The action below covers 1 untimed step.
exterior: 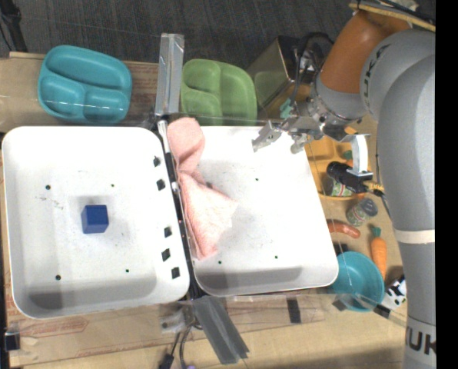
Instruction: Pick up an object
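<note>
A small blue cube (95, 218) lies in the left bin (29, 167), left of its middle. A crumpled pink cloth (200, 194) lies along the left side of the right bin (290, 229), its top end resting over the bin's far-left corner. My gripper (280, 140) hangs over the far edge of the right bin, to the right of the cloth and apart from it. Its two fingers stand open with nothing between them. The grey arm with its orange band (352, 44) comes in from the upper right.
Behind the bins lie a teal divided tray (84, 83) and a green divided tray (217, 91). Right of the right bin sit small toys, a carrot (379, 256) and a teal bowl (357, 279). A grey divider with black clips (167, 206) separates the bins.
</note>
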Motion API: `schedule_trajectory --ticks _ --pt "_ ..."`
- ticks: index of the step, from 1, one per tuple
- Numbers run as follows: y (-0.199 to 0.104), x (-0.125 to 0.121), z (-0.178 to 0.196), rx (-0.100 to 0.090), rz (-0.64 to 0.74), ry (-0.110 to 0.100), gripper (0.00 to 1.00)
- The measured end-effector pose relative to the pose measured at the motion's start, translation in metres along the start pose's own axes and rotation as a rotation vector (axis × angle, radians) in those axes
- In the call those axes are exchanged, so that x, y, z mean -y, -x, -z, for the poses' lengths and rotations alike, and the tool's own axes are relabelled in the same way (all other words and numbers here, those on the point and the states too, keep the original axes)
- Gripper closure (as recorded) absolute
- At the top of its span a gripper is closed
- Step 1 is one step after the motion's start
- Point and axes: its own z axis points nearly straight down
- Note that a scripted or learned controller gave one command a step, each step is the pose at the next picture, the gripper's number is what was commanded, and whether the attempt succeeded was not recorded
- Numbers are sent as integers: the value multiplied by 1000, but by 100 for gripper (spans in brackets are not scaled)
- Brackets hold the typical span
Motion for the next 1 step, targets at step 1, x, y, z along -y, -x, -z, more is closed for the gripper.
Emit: schedule_trajectory --ticks 1 --pt "-58 -7 -110 0 -65 1 0"
